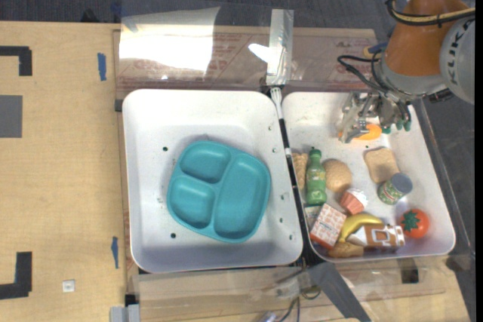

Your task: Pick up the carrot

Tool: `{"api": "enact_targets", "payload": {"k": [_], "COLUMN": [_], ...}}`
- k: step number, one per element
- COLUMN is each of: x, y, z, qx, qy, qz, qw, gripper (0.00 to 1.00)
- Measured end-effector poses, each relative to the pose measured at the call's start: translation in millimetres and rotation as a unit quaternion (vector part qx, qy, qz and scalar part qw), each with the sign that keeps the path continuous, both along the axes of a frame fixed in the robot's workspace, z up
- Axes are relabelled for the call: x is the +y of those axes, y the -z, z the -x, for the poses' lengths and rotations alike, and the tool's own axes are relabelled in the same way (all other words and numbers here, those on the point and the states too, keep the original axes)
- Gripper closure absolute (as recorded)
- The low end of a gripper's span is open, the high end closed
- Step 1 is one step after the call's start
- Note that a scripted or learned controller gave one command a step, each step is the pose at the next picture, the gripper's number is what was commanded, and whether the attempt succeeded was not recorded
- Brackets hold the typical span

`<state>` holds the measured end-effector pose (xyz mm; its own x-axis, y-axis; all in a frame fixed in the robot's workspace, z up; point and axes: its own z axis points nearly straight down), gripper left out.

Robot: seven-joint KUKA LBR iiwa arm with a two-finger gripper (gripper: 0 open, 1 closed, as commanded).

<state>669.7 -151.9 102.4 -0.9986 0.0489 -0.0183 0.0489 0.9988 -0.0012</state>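
Two white bins side by side on a tabletop (53, 162). The left bin (143, 117) holds a teal divided plate (219, 191). The right bin (438, 215) holds the carrot (365, 134) near its far end, beside a bread slice (379, 163). Nearer lie a can (392, 190), tomato (415, 223), banana (361, 225), green bottle (315, 177), potato (337, 176) and small cartons. The arm (423, 34) enters from the right; its gripper (371, 121) sits low over the carrot, touching or just above it. Whether the fingers are apart or clamped on the carrot cannot be told.
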Motion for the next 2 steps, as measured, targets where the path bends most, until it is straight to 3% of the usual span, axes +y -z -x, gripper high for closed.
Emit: {"api": "enact_targets", "payload": {"k": [1, 2], "x": [0, 36], "y": [2, 13], "z": [1, 5], "qx": [0.003, 0.007], "qy": [0.000, 0.043], "qz": [-0.0005, -0.0013], "qw": [1.0000, 0.9990], "gripper": [0.00, 0.00]}}
